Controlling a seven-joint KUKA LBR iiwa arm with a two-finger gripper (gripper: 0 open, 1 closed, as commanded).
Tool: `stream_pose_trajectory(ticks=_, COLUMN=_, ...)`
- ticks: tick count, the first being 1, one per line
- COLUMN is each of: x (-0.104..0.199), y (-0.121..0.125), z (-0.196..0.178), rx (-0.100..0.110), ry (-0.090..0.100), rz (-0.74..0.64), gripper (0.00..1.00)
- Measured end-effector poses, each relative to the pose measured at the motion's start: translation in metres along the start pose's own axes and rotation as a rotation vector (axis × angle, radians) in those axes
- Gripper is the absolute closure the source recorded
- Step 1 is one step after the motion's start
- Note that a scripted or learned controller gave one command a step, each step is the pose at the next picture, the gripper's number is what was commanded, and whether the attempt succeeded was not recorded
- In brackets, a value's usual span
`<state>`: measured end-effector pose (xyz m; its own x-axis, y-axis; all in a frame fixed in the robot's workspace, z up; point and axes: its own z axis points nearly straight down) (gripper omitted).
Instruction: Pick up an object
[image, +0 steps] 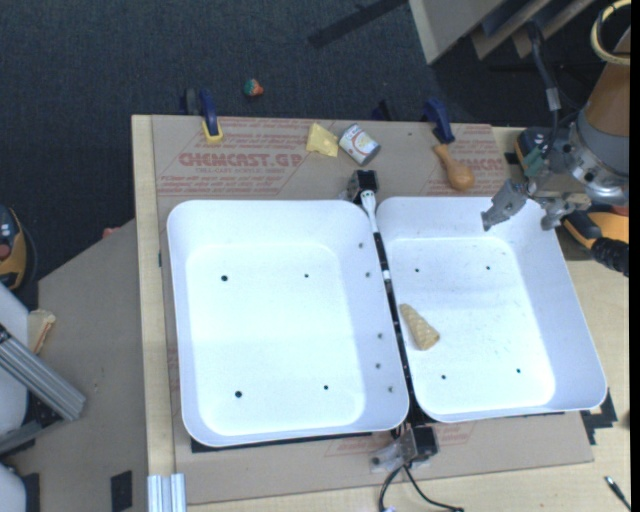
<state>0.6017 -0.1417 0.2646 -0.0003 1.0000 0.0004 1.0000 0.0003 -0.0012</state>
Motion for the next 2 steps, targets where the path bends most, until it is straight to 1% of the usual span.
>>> stream_pose_trajectory(ticks=1, x=0.0, y=0.001, z=-0.011, rx=-0.003, ry=-0.001, rz=-0.001, gripper=1.0)
stream_pose_trajectory(ticks=2, x=0.045, y=0.006, z=-0.125, rx=-0.016, ry=-0.002, rz=-0.006, gripper=1.0)
